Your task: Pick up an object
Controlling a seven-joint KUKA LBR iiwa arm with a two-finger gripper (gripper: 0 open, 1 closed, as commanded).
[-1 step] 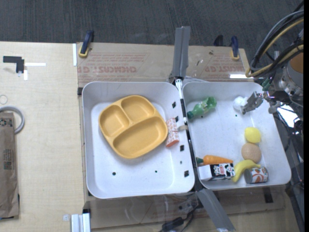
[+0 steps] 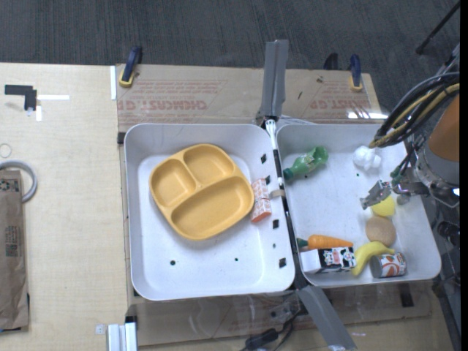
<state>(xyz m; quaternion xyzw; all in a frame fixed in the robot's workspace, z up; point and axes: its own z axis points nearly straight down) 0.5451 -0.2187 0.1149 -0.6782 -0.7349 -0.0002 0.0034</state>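
The left bin (image 2: 139,218) holds a yellow divided plate (image 2: 201,190) lying flat, with a small orange-and-white packet (image 2: 261,200) just beside its right edge, near the wall between the bins. In the right bin (image 2: 333,196), a green toy (image 2: 306,164) lies toward the far left, and a white crumpled lump (image 2: 367,159) sits farther right. Along the near side lie a carrot (image 2: 329,240), a small milk carton (image 2: 328,259), a banana (image 2: 369,254) and a can (image 2: 387,266). A tan round object (image 2: 380,231) sits just near of a lemon (image 2: 385,207). The gripper (image 2: 377,195) hangs right at the lemon, touching or just above it; I cannot tell whether it is open or holding anything.
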